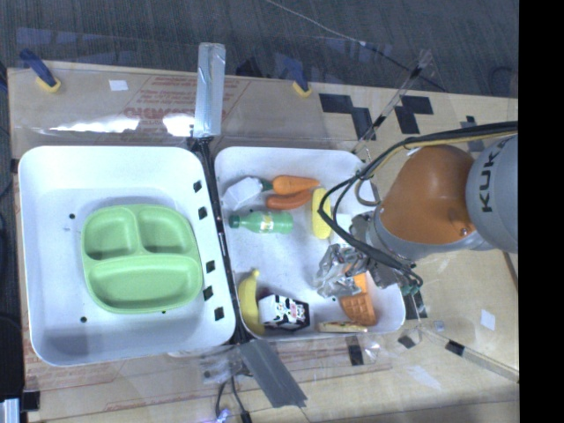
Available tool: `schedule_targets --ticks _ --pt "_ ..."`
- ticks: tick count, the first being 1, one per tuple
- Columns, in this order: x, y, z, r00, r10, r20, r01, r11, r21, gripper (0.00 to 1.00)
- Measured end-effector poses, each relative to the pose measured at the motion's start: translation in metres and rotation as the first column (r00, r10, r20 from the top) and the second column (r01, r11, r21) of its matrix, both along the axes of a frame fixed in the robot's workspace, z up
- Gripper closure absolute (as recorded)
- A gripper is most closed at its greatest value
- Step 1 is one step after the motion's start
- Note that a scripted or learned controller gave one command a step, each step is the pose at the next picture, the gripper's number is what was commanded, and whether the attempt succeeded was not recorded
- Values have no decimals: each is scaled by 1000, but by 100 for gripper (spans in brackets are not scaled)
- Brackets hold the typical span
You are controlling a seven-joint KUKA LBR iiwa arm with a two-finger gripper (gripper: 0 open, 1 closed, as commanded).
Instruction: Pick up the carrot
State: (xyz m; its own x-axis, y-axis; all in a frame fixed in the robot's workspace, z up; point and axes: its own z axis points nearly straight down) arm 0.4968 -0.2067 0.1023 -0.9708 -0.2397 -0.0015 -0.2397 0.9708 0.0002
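Observation:
Two orange carrots lie at the back of the right bin point(264, 159): one point(296, 184) further back, a second point(288, 202) just in front of it. My gripper point(333, 276) hangs low over the right part of that bin, well in front of and to the right of the carrots, beside an orange wedge-shaped toy point(359, 307). The grey arm with its orange band point(427, 196) reaches in from the right and hides the bin's right wall.
The right bin also holds a green bottle point(262, 223), a yellow piece point(320, 212), a white crumpled item point(242, 189), a banana point(249, 302), a black-and-white carton point(284, 311) and a flat stick point(342, 327). A green divided plate point(139, 258) sits in the left bin point(35, 236).

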Motion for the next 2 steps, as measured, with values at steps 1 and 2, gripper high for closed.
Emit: schedule_targets --ticks 1,2 --pt "0 0 0 1000 1 0 -1 1000 0 0" --pt "2 2 10 1000 6 2 -6 1000 0 100"
